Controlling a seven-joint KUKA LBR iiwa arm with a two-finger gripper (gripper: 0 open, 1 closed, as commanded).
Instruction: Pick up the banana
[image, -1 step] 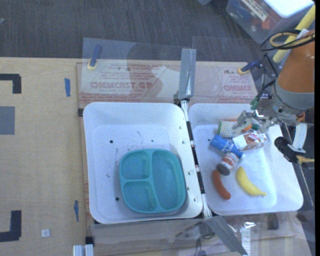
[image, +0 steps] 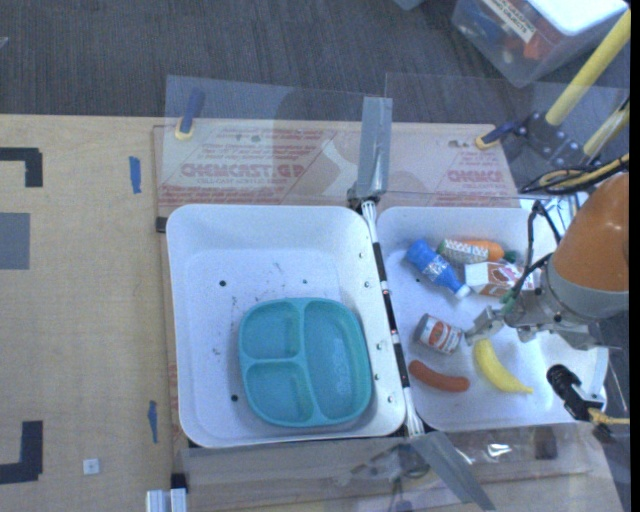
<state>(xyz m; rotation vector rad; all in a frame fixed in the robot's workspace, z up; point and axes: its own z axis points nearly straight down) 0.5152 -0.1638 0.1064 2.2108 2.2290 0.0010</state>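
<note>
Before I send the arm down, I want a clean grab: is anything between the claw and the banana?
Nothing visible. The claw hangs just above the banana's upper end in the right bin. The can and sausage lie off to its left.

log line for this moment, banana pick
phase: approach | gripper: above banana, not holding | banana: lying in right bin beside sausage

Your gripper (image: 497, 322) hangs over the right bin (image: 400, 300), just above the banana (image: 497, 368). Can (image: 438, 334) sits at the banana's 10 o'clock, sausage (image: 438, 376) at its 9. Blue bottle (image: 435, 266) lies at 11 o'clock. Left bin (image: 200, 300) holds a teal divided tray (image: 303, 365).
</note>
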